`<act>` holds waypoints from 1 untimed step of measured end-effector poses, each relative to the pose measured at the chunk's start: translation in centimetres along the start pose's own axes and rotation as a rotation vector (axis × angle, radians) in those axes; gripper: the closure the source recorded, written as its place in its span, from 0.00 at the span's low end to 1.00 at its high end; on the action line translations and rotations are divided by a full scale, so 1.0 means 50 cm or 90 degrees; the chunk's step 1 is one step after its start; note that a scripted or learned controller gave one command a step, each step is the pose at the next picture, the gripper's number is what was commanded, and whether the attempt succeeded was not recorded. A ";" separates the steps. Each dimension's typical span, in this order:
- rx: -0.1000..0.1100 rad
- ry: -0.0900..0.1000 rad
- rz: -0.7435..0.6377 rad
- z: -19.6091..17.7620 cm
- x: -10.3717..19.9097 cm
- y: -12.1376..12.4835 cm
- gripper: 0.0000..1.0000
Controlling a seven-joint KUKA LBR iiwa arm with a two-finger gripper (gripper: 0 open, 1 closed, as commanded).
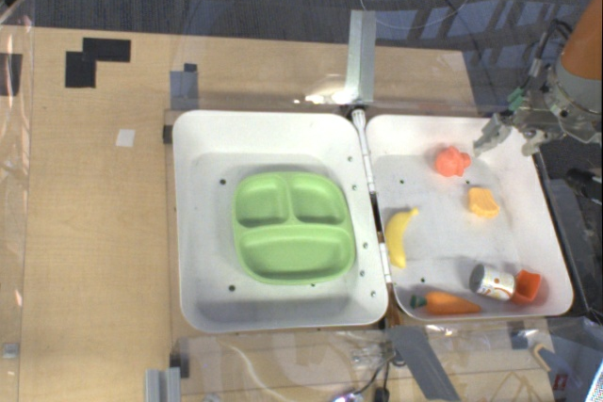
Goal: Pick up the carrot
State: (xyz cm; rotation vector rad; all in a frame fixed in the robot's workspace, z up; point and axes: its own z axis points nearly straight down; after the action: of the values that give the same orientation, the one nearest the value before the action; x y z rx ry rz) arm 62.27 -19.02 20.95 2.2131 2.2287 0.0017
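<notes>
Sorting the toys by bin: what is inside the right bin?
The right bin holds a carrot at its near edge, a banana, a pink toy, a yellow piece, and a can against an orange-red piece, partly hiding it.

Green divided plate (pixel 292 226) in left bin (pixel 203 146), banana (pixel 399 235), can (pixel 493 281) in right bin (pixel 415 141)

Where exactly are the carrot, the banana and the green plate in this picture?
carrot (pixel 452 303), camera view, middle of its orange body, near the right bin's front edge.
banana (pixel 400 236), camera view, middle of its yellow curve.
green plate (pixel 341 231), camera view, its right rim, in the left bin.
</notes>
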 end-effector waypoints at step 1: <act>0.001 0.000 -0.024 0.195 -0.029 -0.138 0.00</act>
State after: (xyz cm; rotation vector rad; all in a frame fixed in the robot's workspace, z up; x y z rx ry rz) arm 55.38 -20.50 11.19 2.1721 2.2714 -0.0003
